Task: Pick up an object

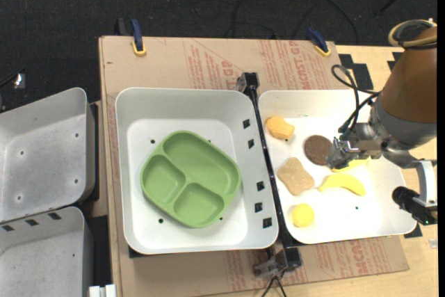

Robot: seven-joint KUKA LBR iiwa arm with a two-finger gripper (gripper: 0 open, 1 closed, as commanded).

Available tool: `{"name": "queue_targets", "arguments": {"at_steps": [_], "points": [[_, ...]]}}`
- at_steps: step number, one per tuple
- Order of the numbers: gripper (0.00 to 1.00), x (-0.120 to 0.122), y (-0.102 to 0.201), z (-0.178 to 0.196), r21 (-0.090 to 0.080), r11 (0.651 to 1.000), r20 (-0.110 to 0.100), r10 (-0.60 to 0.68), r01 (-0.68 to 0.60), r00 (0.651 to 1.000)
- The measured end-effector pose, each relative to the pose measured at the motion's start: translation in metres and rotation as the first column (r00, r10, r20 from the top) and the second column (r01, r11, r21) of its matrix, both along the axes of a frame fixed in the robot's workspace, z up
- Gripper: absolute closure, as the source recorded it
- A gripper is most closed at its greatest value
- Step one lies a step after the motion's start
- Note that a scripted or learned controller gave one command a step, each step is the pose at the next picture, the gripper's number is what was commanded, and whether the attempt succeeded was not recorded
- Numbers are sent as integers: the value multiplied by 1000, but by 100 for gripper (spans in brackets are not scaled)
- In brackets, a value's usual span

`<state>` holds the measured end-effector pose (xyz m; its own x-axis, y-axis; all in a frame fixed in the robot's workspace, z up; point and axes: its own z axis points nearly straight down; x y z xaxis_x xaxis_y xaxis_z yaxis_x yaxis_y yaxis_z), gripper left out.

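Your gripper (342, 154) sits low in the right bin (389, 222), and you cannot tell from this slanted view whether it is spread or pressed together, because the wrist and cabling cover the tips. A scrap of yellow (338, 165) shows right at the tips, but whether it is a separate piece or part of the banana you cannot tell. Nothing is plainly pinched.

The closest candidates for picking lie around it. Just to the gripper's left you have a brown round disc (318, 149), nearly touching the tips. Just below and slightly right lies the yellow banana (343, 183), flat on the bin floor. Further left and below is a tan bread slice (296, 176), tilted. Up and to the left rests an orange piece (280, 127), near the bin's back corner. Well below and left is a small yellow lump (302, 215).

Far to the gripper's left, past the dividing rim, the left bin (139, 115) holds a green divided plate (190, 178), lying flat with its three compartments facing up. Both bins rest on a cardboard sheet (208, 59) held by clamps (138, 37) at its far edge.
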<state>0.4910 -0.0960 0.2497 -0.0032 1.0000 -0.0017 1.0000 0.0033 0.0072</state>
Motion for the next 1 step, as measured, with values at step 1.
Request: {"name": "queue_targets", "arguments": {"at_steps": [1], "points": [[100,3,53,1,3,1000,-5,4,-4,1000]]}}
